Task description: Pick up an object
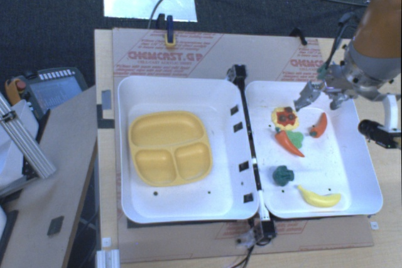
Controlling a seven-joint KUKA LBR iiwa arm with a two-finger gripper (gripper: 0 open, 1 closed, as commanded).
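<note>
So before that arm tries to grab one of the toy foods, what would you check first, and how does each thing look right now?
1. Objects in reach: ok. Carrot, chili, pizza slice, broccoli and banana lie in the right bin.
2. End effector position: ok, it hovers near the pizza slice.
3. End effector carrying nothing: cannot tell.
4. Target spacing: not ok; carrot touches the pizza slice.
5. Easier targets: ok; banana and broccoli lie apart.
6. Yellow tray out of the way: ok, left bin.

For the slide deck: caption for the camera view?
Gripper hovers above toy food in right bin; yellow tray in left bin.
</note>
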